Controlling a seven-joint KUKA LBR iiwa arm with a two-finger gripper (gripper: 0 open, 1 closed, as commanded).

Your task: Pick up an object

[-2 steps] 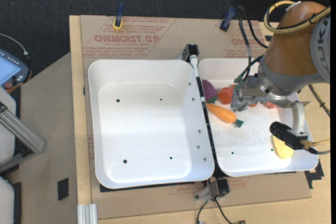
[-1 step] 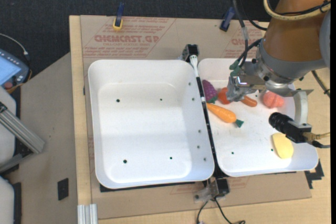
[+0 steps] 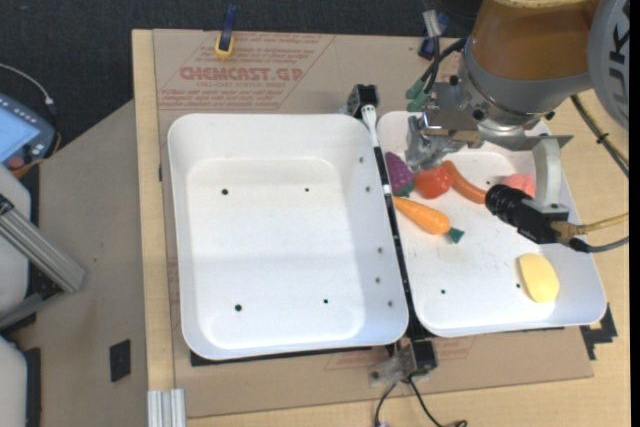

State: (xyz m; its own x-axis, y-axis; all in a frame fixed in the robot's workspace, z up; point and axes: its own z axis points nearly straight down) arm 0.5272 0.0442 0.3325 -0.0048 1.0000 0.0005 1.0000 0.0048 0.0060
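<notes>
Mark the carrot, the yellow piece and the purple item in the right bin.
carrot (image 3: 421,214): camera view, middle of its orange body.
yellow piece (image 3: 539,277): camera view, centre of its top.
purple item (image 3: 399,174): camera view, its exposed side by the divider.

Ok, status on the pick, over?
Gripper down in right bin, over purple toy and tomato. Grasp unconfirmed. Carrot close beside, crowding.

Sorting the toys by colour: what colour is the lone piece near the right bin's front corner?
Pale yellow, seen clearly in the camera view.
</notes>
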